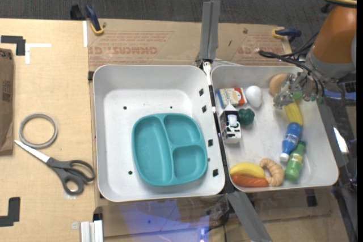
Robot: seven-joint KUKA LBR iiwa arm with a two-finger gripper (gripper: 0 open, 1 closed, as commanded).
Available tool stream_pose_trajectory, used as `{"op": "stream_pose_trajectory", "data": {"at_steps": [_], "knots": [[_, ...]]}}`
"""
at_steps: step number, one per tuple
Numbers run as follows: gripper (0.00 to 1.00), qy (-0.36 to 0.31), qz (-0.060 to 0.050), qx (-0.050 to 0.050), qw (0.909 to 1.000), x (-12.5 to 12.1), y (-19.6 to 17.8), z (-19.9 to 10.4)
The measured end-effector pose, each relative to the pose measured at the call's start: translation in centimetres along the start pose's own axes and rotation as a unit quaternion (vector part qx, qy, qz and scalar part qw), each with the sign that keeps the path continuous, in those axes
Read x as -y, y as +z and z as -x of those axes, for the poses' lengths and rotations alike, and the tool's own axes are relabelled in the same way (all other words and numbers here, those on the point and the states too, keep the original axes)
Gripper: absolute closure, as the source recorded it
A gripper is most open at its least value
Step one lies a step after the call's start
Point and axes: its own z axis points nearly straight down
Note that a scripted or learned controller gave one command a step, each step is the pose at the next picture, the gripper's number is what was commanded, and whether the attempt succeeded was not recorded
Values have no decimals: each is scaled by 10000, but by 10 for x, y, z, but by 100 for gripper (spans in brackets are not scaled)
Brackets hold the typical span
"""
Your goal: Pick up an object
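1. Camera view first: the gripper (292,93) sits low over the right bin (326,178), near its far right corner, with the grey and orange arm (334,37) coming in from the right edge.
2. Can't tell the state of the pincer from here — the metal bits blur together over the clutter, so no guess.
3. Nothing visibly sits between them, so I wouldn't call anything picked up yet.
4. Closest candidates: the yellow corn cob (294,112) just beside the tool and a tan rounded thing (278,83) against the far wall.
5. Rest of the right bin: a white egg (253,96), a small carton (231,97), a dark green lump (246,116) and a black-and-white box (231,124) along the left wall; a blue bottle (291,138) and a green bottle (295,164) toward the right wall; a banana (248,168), a red piece (248,181) and a croissant-ish thing (274,170) along the near wall.
6. The left bin (113,99) holds a teal divided plate (169,148).
7. What could go wrong: the corn is round and slanted, so a pinch might squirt it sideways. Crowding near that corner could also mean clipping the tan thing or the bin wall — closing on air instead.
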Motion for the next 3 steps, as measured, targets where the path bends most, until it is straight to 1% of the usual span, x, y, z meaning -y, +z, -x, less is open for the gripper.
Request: {"op": "stream_pose_trajectory", "data": {"at_steps": [1, 2, 3], "knots": [[100, 1468, -2, -27, 9892, -50, -90, -4], [100, 1744, -9, -57, 9847, -80, -36, -64], [100, 1528, -7, -28, 9882, 6, -50, 11]]}}
